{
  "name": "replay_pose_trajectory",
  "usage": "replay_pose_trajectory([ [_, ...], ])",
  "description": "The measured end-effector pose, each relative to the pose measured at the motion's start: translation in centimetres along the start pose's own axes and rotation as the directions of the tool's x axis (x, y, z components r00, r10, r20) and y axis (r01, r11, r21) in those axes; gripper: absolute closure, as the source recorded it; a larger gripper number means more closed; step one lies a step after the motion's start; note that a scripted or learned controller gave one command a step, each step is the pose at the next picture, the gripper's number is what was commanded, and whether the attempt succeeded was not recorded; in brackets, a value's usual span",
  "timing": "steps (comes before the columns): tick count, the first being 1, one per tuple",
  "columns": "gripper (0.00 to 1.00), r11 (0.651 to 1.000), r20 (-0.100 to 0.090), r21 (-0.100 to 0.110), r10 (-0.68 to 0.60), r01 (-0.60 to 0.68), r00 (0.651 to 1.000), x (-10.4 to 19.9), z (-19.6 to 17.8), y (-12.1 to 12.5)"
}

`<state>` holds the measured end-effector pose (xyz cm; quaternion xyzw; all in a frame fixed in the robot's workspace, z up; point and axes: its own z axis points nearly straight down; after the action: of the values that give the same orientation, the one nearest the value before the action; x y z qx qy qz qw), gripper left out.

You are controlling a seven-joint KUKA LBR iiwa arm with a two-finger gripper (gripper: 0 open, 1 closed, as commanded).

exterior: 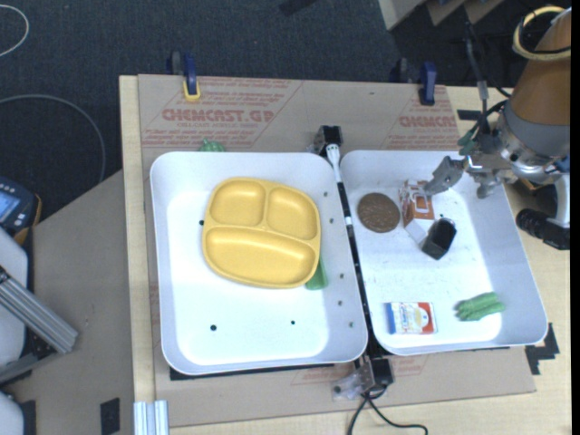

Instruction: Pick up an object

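bright, even overhead light; white bins [263, 343] nearly glare out, shadows soft, focus slightly soft throughout.

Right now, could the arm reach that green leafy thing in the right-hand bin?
Probably yes: the green leafy plastic piece lies alone near the white bin's front corner, nothing on top, and the end effector is over that same bin.

The table [145, 243] is a flat brown board printed with red lettering along its far edge, where two blue clamps [189, 72] grip it. Directly on it sit two shallow white plastic bins, touching side by side: the left bin [181, 315] and the right bin [507, 270]. A small green scrap [212, 146] lies on the board just beyond the left bin's far rim.
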<state>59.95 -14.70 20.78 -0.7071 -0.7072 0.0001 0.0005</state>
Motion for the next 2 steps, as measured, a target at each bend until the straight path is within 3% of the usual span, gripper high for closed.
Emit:
replay_pose_trajectory([
  [1, 0.0, 1.0, -0.006, 0.009, -0.01, 0.01, 1.0, 11.0, 2.5, -6.3],
  [2, 1.0, 1.0, 0.0, -0.002, 0.001, -0.001, 1.0, 10.3, 1.3, -5.9],
])
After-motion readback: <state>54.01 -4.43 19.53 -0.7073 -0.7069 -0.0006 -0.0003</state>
